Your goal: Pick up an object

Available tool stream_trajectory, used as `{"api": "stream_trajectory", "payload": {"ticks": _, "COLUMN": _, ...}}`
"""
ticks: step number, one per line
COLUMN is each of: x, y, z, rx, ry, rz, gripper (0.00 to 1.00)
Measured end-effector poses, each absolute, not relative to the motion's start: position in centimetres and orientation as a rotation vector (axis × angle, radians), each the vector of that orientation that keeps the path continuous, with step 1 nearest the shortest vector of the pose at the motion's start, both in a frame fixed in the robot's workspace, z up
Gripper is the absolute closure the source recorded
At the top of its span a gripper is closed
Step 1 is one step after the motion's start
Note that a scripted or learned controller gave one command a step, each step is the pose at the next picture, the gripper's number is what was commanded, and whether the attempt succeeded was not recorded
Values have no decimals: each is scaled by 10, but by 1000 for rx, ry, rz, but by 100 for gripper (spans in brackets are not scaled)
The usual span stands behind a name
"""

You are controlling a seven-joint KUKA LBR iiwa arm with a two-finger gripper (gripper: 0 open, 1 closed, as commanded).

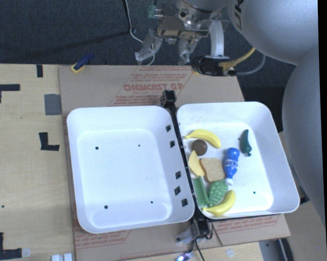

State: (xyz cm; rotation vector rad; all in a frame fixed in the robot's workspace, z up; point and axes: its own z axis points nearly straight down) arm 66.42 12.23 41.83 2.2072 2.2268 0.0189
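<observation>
We see the claw (166, 51) up above the bench's far edge, beyond both bins, fingers spread apart with nothing between them.

Nearest below it: brown cardboard sheet (151, 87) under the bins, red print reading "CHEMCAST GP" upside-down-ish; the smaller lines we can't read. A blue-and-yellow item (82, 62) sits left of the claw at the cardboard's corner; can't tell what it is. Black cable loop with a yellow lead (225, 66) is just right of the claw.

Two white bins, side by side, joined by black clips along the shared wall. Left bin (122, 166) is below-left of the claw; right bin (259, 124) is below-right.

All pickable objects are in the right bin, packed against its left wall, well below the claw:
- 2 bananas: one (204, 135) nearest the claw, one (222, 204) farthest
- 1 brown round piece (200, 147)
- 1 yellow wedge (194, 164)
- 1 tan bread slice (212, 168)
- 1 blue bottle (231, 162), label unreadable
- 1 dark green pepper (245, 142), apart from the cluster
- 1 green stick (200, 190)
- 1 green bumpy piece (217, 193)

Cluster items touch or overlap; the farthest banana sits partly under the bumpy piece.
</observation>
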Motion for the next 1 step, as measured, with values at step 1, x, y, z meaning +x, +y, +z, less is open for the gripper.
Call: {"api": "stream_trajectory", "payload": {"ticks": 1, "x": 631, "y": 206, "z": 282, "rx": 2217, "ry": 2238, "rz": -18, "gripper": 0}}
